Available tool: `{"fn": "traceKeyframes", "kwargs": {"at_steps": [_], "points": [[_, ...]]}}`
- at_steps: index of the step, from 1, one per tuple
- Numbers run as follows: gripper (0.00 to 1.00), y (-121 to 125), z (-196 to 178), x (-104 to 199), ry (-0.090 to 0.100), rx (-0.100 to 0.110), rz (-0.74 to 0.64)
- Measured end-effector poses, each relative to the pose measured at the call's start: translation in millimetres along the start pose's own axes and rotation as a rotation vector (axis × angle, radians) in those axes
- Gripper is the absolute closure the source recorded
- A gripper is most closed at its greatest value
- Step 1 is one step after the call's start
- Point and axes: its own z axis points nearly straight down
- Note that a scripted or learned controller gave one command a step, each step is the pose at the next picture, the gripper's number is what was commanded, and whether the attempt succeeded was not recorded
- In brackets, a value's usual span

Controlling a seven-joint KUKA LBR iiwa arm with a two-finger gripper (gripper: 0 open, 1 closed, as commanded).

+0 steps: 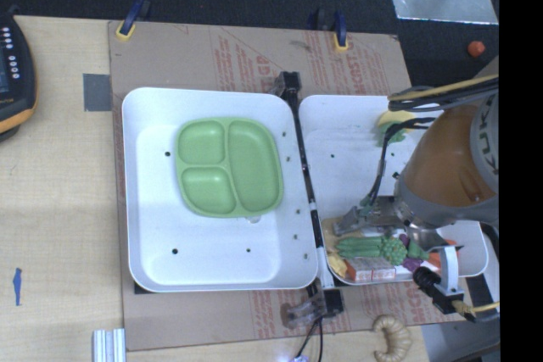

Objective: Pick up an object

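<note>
Several small toy foods (373,252), likely light, stiff plastic best pinched across their narrow middles, crowd the right bin's (339,140) near corner beneath the gripper (373,220), whose jaw state I cannot tell.

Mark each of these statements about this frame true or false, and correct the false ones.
1. A green divided plate lies in the left bin. True.
2. The plate has four compartments. False: it has three, one long and two smaller.
3. The arm hangs over the left bin. False: it is over the right bin, at its near right part.
4. Small objects are crowded at the near edge of the right bin, some of them green. True.
5. The bins stand on a cardboard sheet held by clamps at its far edge. True.
6. A red ball lies in the left bin beside the plate. False: the plate is the one object there.
</note>
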Motion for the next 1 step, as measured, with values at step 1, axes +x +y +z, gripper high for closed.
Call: {"fn": "traceKeyframes", "kwargs": {"at_steps": [1], "points": [[0.00, 3.7, -81.7, -65.9, -0.003, -0.006, 0.001]]}}
